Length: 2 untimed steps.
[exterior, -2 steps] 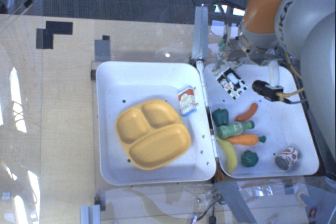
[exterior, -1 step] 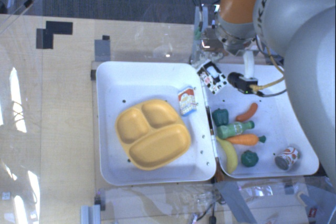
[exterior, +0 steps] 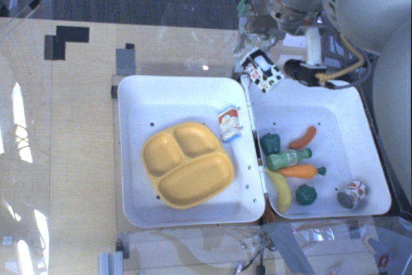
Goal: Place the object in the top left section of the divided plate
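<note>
Carton [exterior: 229,124] lies beside yellow divided plate [exterior: 187,164].

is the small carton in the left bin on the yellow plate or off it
Off it: the small red-and-white carton lies on the bin floor beside the yellow divided plate.

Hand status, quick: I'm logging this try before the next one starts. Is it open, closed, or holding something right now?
Hand: cannot be told from this view; nothing visibly held. It sits above the back edge of the bins.
</note>
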Available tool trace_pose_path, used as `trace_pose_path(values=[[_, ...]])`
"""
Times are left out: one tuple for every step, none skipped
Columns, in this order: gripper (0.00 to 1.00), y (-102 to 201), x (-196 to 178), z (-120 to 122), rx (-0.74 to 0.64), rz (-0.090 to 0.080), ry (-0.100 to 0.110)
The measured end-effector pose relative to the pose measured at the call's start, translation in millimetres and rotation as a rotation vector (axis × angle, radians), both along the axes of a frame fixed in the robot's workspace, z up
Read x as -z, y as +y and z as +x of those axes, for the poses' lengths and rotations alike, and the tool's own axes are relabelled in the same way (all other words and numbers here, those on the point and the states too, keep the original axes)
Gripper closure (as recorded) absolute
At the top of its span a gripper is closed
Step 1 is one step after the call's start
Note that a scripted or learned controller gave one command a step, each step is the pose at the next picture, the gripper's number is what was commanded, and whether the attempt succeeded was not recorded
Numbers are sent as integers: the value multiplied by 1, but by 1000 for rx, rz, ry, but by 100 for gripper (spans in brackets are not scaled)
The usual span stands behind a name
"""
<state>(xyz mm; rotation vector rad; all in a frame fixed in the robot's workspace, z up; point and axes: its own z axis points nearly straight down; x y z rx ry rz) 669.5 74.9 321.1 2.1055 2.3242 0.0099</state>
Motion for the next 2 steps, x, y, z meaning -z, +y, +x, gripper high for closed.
trace_pose_path(values=[[0,0,0,0,0,0,1],[100,1,-11,1,-7,-1,-6]])
